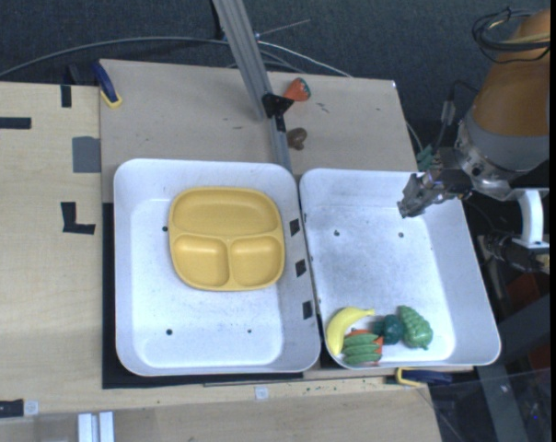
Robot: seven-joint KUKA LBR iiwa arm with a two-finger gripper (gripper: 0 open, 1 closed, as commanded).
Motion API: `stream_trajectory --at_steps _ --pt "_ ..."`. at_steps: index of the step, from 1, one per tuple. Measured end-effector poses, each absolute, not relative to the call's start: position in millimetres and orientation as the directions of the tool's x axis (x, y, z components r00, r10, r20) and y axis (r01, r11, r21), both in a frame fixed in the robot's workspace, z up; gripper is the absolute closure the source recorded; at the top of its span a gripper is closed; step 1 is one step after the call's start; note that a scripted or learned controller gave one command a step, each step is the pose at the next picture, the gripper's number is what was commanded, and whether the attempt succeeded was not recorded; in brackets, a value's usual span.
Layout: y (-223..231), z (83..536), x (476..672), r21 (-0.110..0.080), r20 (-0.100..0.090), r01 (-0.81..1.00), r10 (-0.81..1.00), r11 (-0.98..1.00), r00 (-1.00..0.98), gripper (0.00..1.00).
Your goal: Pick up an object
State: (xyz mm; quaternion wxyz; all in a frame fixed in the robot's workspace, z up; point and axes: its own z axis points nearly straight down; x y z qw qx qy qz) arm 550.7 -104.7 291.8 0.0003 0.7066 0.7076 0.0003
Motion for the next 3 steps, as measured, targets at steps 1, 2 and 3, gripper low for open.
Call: stream_trajectory --at_steps 1,2,3 --pt "-47.0 277.9 555.1 -0.002 0.002 1.0 1.0 0.007 -0.007 1.0" --pt "-3.5 261.5 546.5 -0.004 0.001 1.0 1.0 0.006 -0.006 1.0" --pt "43.4 246.6 533.8 -0.004 0.001 1.0 1.0 0.006 -0.006 1.0"
